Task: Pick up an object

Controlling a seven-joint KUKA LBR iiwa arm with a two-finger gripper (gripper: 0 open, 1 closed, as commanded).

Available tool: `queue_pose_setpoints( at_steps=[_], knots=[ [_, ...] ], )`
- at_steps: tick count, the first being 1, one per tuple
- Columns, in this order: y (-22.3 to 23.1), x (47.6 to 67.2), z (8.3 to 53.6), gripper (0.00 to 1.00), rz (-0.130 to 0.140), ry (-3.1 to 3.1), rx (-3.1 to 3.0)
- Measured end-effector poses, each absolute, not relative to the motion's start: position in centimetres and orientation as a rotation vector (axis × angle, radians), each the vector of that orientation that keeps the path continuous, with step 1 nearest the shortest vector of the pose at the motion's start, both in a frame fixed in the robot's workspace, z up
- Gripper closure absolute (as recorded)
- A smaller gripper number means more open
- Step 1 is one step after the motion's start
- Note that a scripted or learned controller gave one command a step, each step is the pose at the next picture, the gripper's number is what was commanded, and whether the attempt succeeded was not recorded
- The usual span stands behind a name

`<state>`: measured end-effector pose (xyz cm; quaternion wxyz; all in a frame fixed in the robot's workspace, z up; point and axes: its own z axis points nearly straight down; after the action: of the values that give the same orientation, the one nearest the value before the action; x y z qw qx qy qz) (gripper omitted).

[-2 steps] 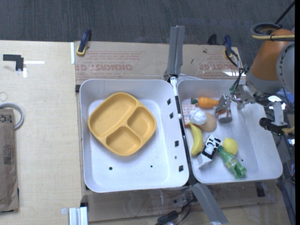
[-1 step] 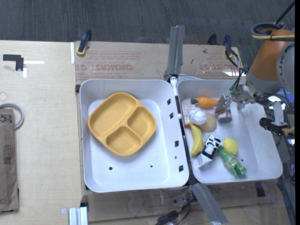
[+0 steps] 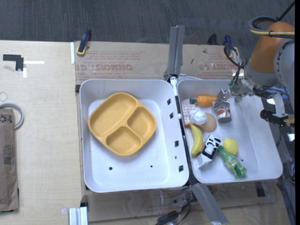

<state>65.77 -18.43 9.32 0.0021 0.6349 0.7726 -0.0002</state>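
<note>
Gripper at the upper part of the right bin, directly above a small can; whether its fingers are spread or pressed together cannot be told, and nothing is seen between them. Just left of it, a carrot. Below lie a white ball on a tan round object, a banana, a lemon and a green bottle. The left bin bears a yellow divided plate.

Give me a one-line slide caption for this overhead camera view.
Arm's gripper poised over the can in the cluttered right bin; yellow tray lies in the left bin.
</note>
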Motion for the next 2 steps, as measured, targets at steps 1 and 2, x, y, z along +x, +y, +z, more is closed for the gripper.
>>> queue_pose_setpoints(
  at_steps=[1, 2],
  knots=[
    [-17.2, 65.9, 9.3, 0.00, -0.002, 2.458, 1.952],
    [-14.5, 63.6, 9.2, 0.00, -0.002, 2.414, 2.010]
  ],
)
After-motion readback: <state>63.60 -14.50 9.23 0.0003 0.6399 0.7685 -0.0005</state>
